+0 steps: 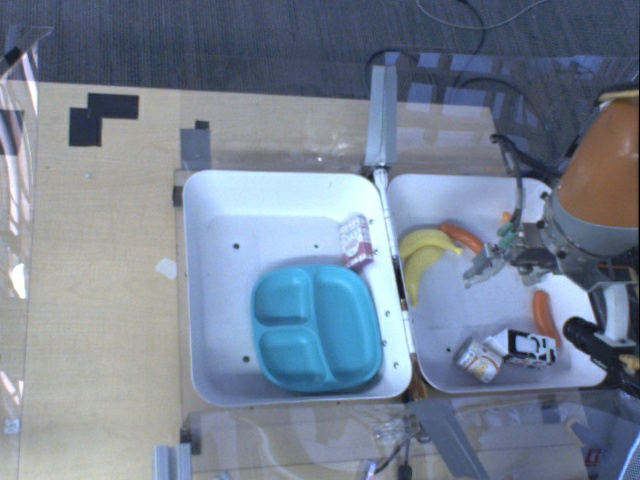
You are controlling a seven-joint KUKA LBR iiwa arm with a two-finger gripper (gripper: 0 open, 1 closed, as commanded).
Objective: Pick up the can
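The two bins, the left bin (210,268) and the right bin (440,308), look like smooth white plastic with a soft shine, and the blue tray (315,328) at 6 o'clock in the left one looks like smooth plastic too. The bench (100,268) looks like pale matt wood. The can (480,358), at 6 o'clock in the right bin, has a shiny metal look with a paper-like label.

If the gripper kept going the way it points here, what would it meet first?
The gripper points leftward in the camera view, so the banana looks first in line, with the orange carrot-like piece just beside that path. Its height above the right bin is unclear.
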